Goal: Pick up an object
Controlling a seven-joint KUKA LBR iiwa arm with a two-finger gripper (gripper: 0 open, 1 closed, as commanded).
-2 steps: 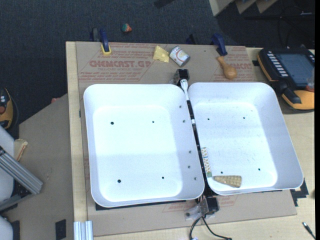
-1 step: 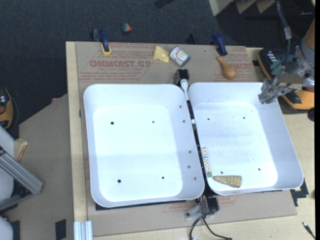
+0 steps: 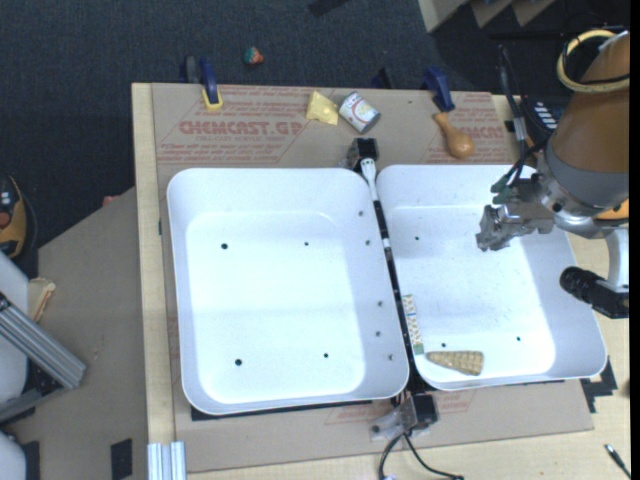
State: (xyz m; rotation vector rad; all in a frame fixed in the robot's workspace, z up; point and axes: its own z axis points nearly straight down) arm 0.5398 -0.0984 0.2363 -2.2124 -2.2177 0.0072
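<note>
tan wafer-like piece (image 3: 456, 360), right bin (image 3: 560, 368) at 6 o'clock; gripper (image 3: 492, 236) above at 1 o'clock, finger state untellable; descend centred over the piece.

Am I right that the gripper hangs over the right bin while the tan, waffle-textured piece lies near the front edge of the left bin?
Not quite. The camera view shows the tan piece lying near the front edge of the right bin, not the left bin. The rest stands: the gripper does hang over the right bin, farther back and apart from the piece.
</note>
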